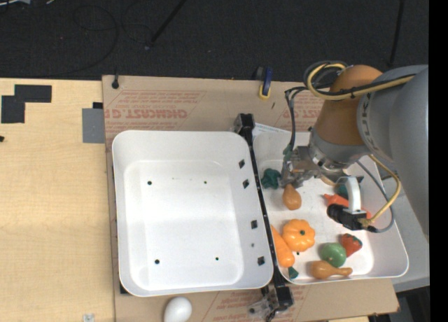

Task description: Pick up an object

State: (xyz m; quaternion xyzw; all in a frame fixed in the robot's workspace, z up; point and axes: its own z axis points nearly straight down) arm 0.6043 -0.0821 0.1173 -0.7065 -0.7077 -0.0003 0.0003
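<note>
Pale wood worktop (49,201), cardboard under two white bins (182,215), dark floor beyond. Arm in from right, bent over right bin. Claw (292,173) low, just above small orange pear-shaped toy (292,198); grip impossible to judge.

Even overhead light, bright on the left white bin (185,212); soft shadows, dark background, slightly grainy, mildly soft focus.
</note>
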